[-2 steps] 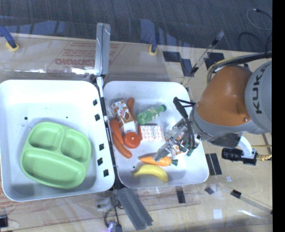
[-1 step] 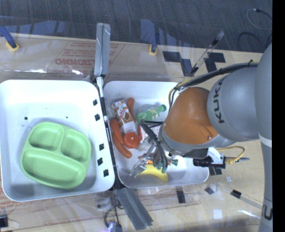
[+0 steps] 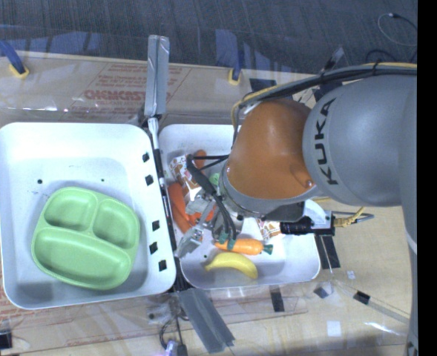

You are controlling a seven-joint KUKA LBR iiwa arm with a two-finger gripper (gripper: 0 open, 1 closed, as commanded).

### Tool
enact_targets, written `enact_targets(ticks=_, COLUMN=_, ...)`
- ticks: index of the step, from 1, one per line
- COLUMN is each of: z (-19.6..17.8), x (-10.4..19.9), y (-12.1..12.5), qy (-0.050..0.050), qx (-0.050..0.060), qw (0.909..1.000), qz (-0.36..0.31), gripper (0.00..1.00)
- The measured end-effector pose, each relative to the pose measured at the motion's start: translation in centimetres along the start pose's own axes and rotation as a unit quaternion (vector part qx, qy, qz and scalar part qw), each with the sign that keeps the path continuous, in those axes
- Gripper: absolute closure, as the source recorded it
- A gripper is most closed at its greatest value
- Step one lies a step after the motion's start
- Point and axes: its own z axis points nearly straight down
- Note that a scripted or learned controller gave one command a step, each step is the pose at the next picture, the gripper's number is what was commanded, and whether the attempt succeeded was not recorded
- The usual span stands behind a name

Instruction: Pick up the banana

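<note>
**Over the right bin, banana at the near wall**

I reach in from the right, and my grey arm (image 3: 366, 147) with its orange band (image 3: 266, 150) covers most of the right bin (image 3: 203, 133). My gripper (image 3: 203, 217) hangs low over the left half of that bin, in among a jumble of small things — whether it is clenched or released I cannot tell from this slanted view, since the wrist and the clutter hide it.

The banana (image 3: 233, 265) lies on the floor of the right bin, close to its near wall, curved and lying flat. It sits below and slightly right of my gripper, apart from it, and nothing of mine touches it. Just above the banana lies a carrot (image 3: 244, 246) with a green top, pointing across the bin. A long orange piece (image 3: 178, 202) lies along the bin's left wall, beside my gripper. More small packaged items crowd the bin under my wrist, too hidden to name.

The left bin (image 3: 25, 147) holds a green divided plate (image 3: 86, 236) with three compartments — it rests toward the near left corner, well apart from me.
</note>
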Motion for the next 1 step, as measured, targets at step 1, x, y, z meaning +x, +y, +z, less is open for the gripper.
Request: enact_targets(ticks=1, z=0.0, x=-2.41, y=-4.81, qy=-0.001, qx=0.0, qw=0.9864, qz=-0.164, gripper=0.0)
